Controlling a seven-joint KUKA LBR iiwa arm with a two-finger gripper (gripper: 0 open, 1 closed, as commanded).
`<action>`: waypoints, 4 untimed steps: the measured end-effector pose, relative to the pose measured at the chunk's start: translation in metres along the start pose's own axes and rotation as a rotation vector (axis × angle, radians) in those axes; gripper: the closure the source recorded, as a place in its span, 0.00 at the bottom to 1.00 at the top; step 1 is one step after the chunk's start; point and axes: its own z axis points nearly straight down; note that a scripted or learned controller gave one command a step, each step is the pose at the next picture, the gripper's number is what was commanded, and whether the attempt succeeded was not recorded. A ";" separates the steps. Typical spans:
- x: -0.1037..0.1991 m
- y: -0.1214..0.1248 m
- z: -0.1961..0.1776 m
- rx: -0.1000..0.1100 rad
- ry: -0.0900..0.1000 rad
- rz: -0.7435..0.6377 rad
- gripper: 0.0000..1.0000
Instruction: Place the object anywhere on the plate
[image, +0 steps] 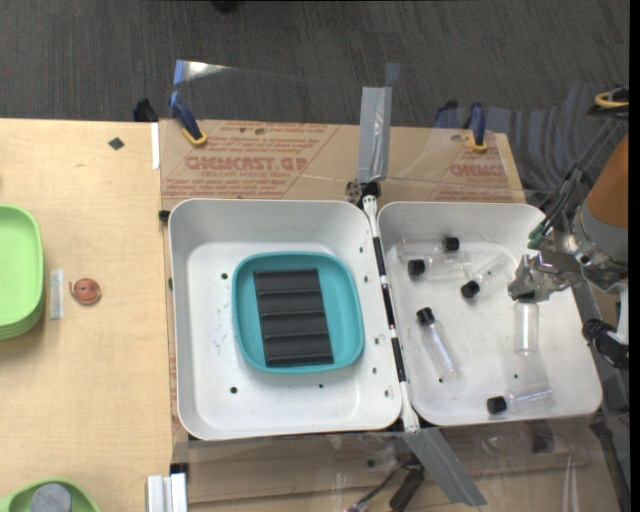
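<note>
The gripper (527, 288) hangs at three o'clock over the right bin (570, 400), a clear vial (526, 328) directly below; its grasp cannot be told. The teal plate (345, 300) sits in the left bin (200, 330).

Single fixed overhead camera, slanted down, both bins (190, 400) framed

Cut off by the right edge: most of the arm (612, 205). Too small and blurred to tell: state of the gripper (528, 288). Cropped at the left edge: stacked green plates (18, 270). Clipped at the bottom corner: a green item with grey lid (48, 497).
</note>
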 end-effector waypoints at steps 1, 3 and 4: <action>0.052 -0.061 0.013 0.000 0.001 -0.048 1.00; 0.217 -0.067 -0.009 0.000 -0.001 -0.204 1.00; 0.217 -0.067 -0.009 0.000 -0.001 -0.204 0.00</action>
